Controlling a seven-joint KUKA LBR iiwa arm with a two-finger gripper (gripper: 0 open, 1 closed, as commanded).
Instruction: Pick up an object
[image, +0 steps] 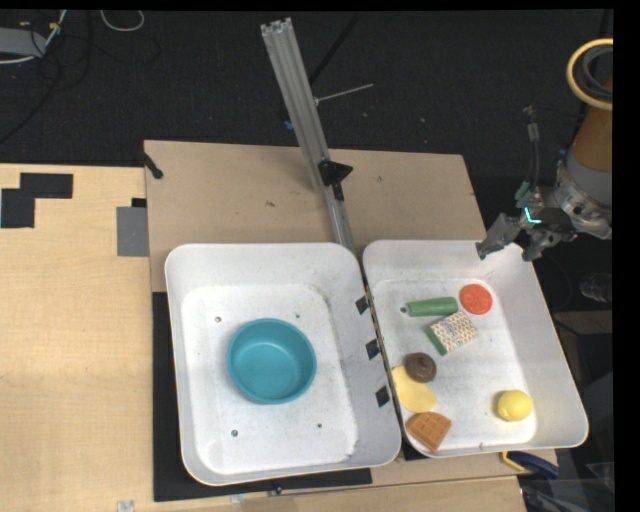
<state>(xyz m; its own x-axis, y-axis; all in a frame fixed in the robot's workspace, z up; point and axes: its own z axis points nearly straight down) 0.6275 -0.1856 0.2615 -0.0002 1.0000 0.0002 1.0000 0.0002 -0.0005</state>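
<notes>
On the bench, the right bin (560, 345) crowds small items; the gripper (512, 240), fingers spread and holding nothing, could nudge neighbours when descending.

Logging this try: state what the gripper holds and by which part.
Nothing is held. The gripper hangs over the right bin's upper right corner with nothing between its fingers; all items lie on the bin floor.
</notes>
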